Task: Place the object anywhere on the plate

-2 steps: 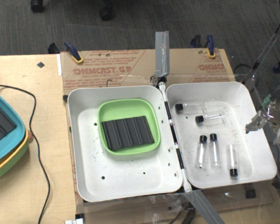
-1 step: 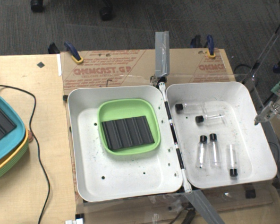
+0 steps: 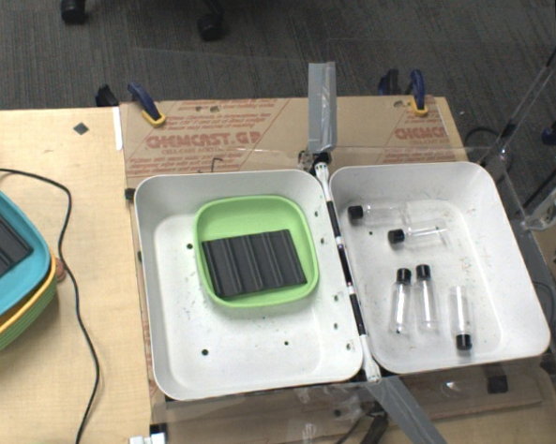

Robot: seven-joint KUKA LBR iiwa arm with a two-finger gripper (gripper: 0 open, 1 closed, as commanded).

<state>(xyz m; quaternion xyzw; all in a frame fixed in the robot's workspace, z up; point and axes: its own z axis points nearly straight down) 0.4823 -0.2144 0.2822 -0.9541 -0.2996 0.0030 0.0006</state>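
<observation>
5 capped vials point(image 3: 423, 297) lie right of the green plate point(image 3: 249, 211), in the neighbouring bin, 3 with long axes running front-to-back. The gripper's state cannot be told.

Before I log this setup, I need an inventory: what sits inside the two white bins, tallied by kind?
Green plate in the left bin: 1
Dark ribbed mat on that plate: 1
Clear vials with black caps in the right bin: 5 ()
Total: 7
</observation>
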